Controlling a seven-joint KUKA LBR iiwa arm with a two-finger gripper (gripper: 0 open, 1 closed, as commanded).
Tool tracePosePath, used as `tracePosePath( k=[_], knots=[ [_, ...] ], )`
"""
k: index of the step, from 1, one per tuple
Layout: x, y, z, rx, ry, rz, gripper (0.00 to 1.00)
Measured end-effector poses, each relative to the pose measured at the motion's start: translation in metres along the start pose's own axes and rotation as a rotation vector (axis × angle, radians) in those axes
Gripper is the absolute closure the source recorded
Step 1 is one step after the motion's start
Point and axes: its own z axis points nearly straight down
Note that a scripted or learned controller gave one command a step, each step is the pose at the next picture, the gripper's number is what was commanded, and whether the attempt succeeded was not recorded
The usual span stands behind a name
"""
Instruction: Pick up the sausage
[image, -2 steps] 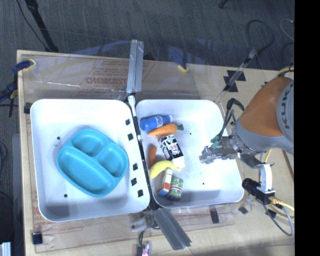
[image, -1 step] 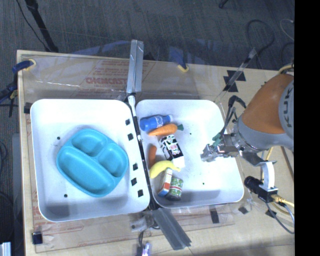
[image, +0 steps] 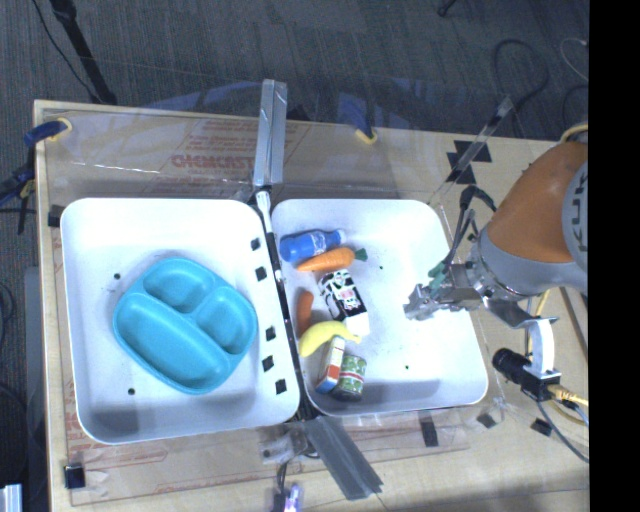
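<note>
The sausage (image: 304, 311) is a short orange-brown piece lying against the left wall of the right bin (image: 420, 225). A yellow banana (image: 320, 338) lies just below it and a black-and-white carton (image: 343, 294) sits to its right. My gripper (image: 420, 302) hovers over the right part of the same bin, well to the right of the sausage and apart from all the items. Nothing shows between its tips.
A blue bottle (image: 305, 244) and a carrot (image: 328, 261) lie at the top of the cluster, and a small colourful box (image: 342, 369) at its bottom. The left bin (image: 90, 230) holds a blue divided plate (image: 184, 322). A metal divider (image: 270, 140) runs between the bins.
</note>
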Motion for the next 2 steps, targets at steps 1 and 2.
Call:
tracePosePath(
  k=[1, 2],
  knots=[
    [0.0758, 0.0297, -0.0425, -0.002, 0.003, -0.127, 1.0],
    [0.0763, 0.0305, -0.0521, -0.001, 0.003, -0.135, 1.0]
  ],
)
